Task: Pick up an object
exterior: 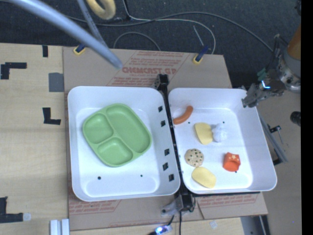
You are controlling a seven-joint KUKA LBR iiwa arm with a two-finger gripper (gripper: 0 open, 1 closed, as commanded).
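End effector (253,98), finger state unreadable, hovers at the right bin (254,146) far corner; sausage (183,114), cookie (194,156) and red toy (232,161) lie inside, so descending squarely over one isolated item seems best.

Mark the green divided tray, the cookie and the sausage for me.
green divided tray (116,134): camera view, on its central ridge.
cookie (194,156): camera view, middle of its speckled top.
sausage (183,115): camera view, midway along its curved body.
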